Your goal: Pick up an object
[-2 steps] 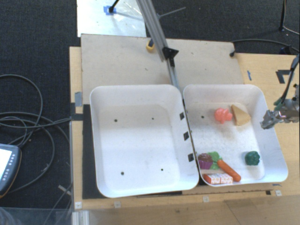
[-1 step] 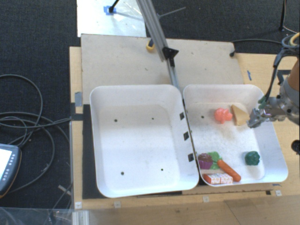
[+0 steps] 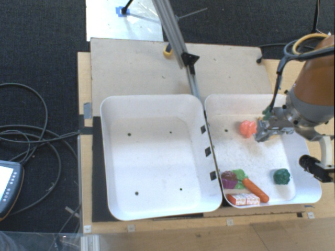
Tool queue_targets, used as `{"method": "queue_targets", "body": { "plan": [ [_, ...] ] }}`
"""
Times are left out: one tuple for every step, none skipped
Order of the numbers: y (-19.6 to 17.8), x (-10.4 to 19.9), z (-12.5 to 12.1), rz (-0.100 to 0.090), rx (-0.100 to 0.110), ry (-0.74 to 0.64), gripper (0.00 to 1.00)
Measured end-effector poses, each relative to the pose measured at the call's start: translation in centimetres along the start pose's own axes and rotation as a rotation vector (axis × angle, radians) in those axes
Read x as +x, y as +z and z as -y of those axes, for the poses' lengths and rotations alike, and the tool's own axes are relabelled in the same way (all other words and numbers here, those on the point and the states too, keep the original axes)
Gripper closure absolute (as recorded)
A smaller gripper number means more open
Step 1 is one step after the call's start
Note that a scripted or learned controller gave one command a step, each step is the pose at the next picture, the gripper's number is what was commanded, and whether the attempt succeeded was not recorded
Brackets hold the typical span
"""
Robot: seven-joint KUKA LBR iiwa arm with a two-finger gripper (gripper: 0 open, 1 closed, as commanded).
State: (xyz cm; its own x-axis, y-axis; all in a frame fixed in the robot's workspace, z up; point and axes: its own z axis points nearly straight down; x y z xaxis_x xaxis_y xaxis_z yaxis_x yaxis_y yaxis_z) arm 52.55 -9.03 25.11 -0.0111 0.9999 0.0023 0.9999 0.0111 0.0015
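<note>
Overhead, we are looking down at a slant on a pale bench (image 3: 136, 67) that is carrying two shallow white bins side by side. Dark carpet (image 3: 42, 35) is surrounding the bench, and loose black cables (image 3: 31, 135) are looping across it at the left, near a handheld screen (image 3: 8, 184) lying at the frame's edge. A grey pole (image 3: 172, 27) is slanting down from the top toward the seam between the bins, and black tape tabs are lining that seam.

We are noting that the left bin (image 3: 157, 156) is showing its bare white floor with a few small dark dots. The right bin (image 3: 246, 150) is holding the objects. An orange-pink ball (image 3: 248, 128) is sitting near the bin's upper middle. Along the near edge we are seeing a purple and green toy (image 3: 233, 178), an orange carrot (image 3: 255, 190) lying at a slant just beside it, and a small red-and-white box (image 3: 243, 198) below both. A dark green lump (image 3: 281, 176) is resting apart, toward the right wall.

The arm is reaching in from the right, its orange band showing above the wrist. The gripper (image 3: 264, 133) is hanging just beside the ball, on its right; we cannot tell whether they are touching, nor how the jaws are standing.
</note>
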Motion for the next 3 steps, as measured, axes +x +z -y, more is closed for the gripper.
{"method": "queue_targets", "body": {
  "plan": [
    [-0.7,5.5,-0.7,0.000,-0.001,0.000,1.00],
    [-0.5,11.7,-0.9,-0.001,0.000,-0.001,1.00],
    [-0.8,16.8,-1.5,-0.001,-0.001,0.000,1.00]
  ]
}}
